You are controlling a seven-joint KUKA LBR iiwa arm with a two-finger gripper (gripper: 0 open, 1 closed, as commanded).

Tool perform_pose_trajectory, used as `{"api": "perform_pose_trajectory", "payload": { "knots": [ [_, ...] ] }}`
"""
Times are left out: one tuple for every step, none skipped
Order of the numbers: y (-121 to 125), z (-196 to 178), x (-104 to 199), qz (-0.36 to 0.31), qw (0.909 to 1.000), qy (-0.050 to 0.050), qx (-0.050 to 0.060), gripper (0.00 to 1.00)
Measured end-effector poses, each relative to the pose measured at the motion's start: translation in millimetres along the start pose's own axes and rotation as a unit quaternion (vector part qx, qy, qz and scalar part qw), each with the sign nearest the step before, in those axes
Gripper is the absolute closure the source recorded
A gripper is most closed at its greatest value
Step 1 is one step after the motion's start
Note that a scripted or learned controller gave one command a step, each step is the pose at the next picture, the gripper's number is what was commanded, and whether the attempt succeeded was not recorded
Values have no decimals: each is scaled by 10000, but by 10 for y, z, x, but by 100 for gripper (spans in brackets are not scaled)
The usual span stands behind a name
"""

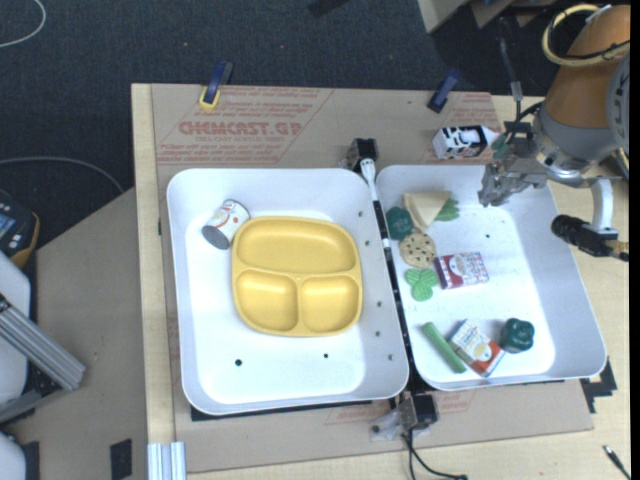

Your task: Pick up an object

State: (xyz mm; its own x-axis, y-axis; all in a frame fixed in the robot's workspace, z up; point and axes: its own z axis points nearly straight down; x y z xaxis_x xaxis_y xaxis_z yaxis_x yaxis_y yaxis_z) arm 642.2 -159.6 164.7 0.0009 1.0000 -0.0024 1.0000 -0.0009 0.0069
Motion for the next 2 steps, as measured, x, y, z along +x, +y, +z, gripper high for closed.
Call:
{"api": "perform_pose_trajectory", "payload": {
  "knots": [
    [-16,-644,0,-9,10000,-2,-9,100],
    [-9,-605,2,-13,10000,1,17,100]
  ]
}}
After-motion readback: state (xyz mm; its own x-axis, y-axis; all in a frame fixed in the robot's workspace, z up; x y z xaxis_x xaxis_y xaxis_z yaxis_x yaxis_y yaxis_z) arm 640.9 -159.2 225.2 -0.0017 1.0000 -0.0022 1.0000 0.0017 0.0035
